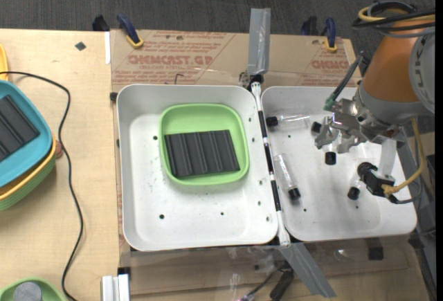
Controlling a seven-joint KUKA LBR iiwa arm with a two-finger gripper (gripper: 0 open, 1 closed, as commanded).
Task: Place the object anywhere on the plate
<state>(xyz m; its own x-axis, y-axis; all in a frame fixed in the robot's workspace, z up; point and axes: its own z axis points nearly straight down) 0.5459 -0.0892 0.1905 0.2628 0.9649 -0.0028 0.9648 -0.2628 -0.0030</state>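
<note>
Camera view: grey two-finger gripper (finger state cannot be told) is seen well right of green square plate.

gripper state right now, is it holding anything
gripper: cannot be told; it sits over the right bin, too cluttered to make out. Nothing visibly held.

Plate sits in left bin, toward its far side, with a ridged pad on it. Right bin holds clear tubes near its left wall; gripper hangs over its far half.
</note>
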